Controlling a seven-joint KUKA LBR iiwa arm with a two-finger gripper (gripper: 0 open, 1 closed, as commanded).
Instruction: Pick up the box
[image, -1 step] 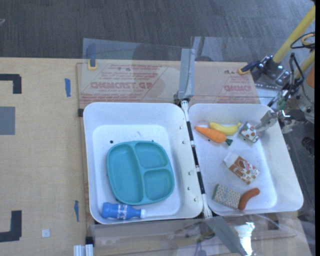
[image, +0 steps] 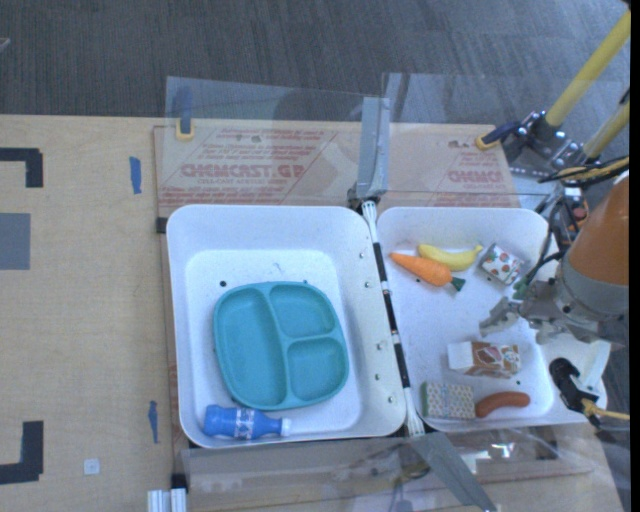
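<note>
Jaws: can't tell if released or clenched; gripper (image: 503, 318) sits low in the right bin (image: 400, 225), just above the box (image: 484, 357), no sign it's grasping anything. Box lies flat near the bin's front, w/ a sausage (image: 501, 403) and patterned pouch (image: 448, 400) close beside. Risk: descent lands off-centre and nudges the box, or clips the sausage. Carrot (image: 421, 268), banana (image: 449, 256), small packet (image: 500, 264) sit further back, clear of the path.
</note>
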